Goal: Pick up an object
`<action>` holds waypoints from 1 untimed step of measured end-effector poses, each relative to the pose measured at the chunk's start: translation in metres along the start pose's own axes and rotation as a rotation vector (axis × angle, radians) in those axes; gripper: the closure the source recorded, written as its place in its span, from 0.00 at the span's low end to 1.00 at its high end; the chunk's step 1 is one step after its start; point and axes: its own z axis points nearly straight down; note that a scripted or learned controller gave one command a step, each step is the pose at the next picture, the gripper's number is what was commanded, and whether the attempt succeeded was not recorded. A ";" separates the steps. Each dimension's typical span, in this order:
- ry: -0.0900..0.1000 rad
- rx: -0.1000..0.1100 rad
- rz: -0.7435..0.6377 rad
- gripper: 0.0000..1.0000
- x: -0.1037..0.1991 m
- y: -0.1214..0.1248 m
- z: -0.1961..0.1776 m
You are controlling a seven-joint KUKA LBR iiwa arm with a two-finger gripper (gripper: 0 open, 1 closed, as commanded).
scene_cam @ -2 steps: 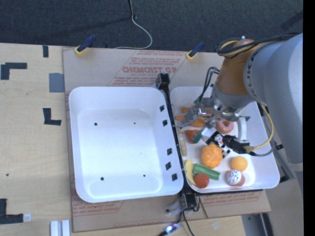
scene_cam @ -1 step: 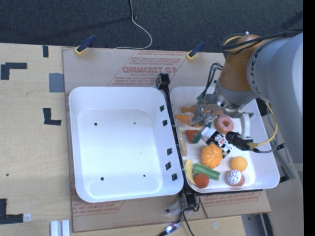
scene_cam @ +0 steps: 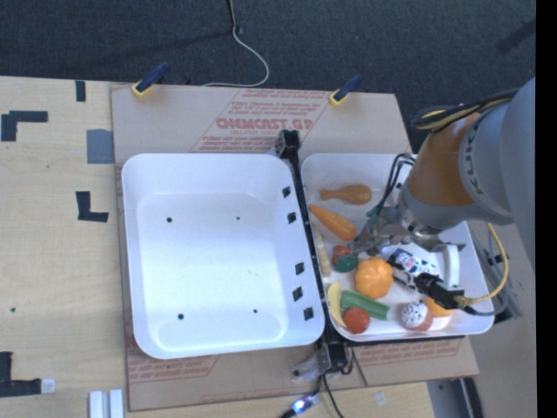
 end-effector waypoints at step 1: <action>-0.002 0.004 -0.012 1.00 0.041 0.096 -0.001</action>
